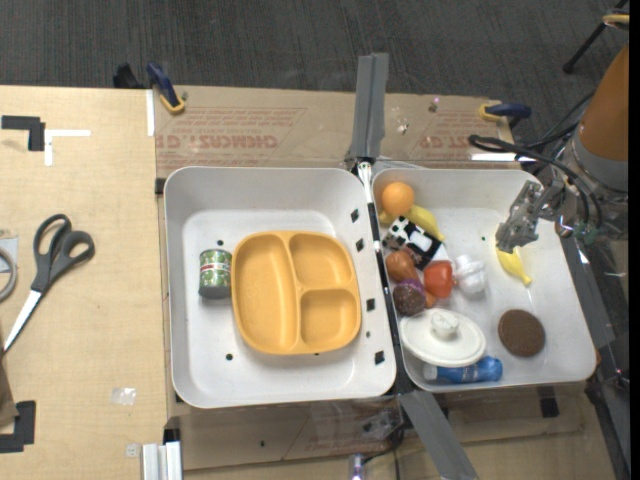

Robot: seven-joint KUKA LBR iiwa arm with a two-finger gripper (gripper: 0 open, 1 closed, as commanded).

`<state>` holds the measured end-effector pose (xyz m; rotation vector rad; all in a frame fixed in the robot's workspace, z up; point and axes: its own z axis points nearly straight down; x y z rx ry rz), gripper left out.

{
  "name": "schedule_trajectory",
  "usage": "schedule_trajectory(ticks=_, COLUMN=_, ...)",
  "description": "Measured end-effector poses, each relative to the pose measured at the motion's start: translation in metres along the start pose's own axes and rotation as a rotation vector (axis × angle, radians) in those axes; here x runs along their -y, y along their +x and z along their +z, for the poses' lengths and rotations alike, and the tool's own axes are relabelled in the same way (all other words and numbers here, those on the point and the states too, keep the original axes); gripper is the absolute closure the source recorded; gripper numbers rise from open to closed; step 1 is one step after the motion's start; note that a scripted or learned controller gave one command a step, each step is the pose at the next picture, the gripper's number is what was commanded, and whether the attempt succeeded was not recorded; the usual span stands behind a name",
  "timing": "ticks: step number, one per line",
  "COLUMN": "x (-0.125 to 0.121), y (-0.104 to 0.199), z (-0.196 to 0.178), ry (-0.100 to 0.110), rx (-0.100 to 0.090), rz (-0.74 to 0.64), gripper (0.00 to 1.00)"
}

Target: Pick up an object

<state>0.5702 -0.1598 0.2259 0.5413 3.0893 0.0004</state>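
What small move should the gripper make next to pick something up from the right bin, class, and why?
Probably a short descent onto the small yellow banana-shaped toy. The gripper hangs just above it in the right white bin, and that toy lies apart from the crowded pile by the divider, so it looks like the nearest and least obstructed target.

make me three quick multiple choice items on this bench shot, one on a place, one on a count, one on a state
1. Where is the yellow tray?
A. left bin
B. right bin
C. on the bench by the scissors

2. How many compartments has the tray?
A. two
B. three
C. four

3. How does the can rest?
A. in the tray
B. beside the tray, touching its left edge
C. in the pincer

Answers:
1 A, it lies in the left bin.
2 B, one long and two small.
3 B, it sits on the bin floor against the tray.
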Motion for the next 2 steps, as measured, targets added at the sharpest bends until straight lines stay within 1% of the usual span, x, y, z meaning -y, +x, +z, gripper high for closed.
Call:
schedule_trajectory(ticks=1, x=0.02, y=0.009, z=0.116, ry=0.001, rx=0.001, rz=-0.112, gripper=1.0)
schedule_trajectory(ticks=2, x=-0.034, y=-0.008, z=0.025, ry=0.001, rx=-0.001, rz=0.223, gripper=1.0)
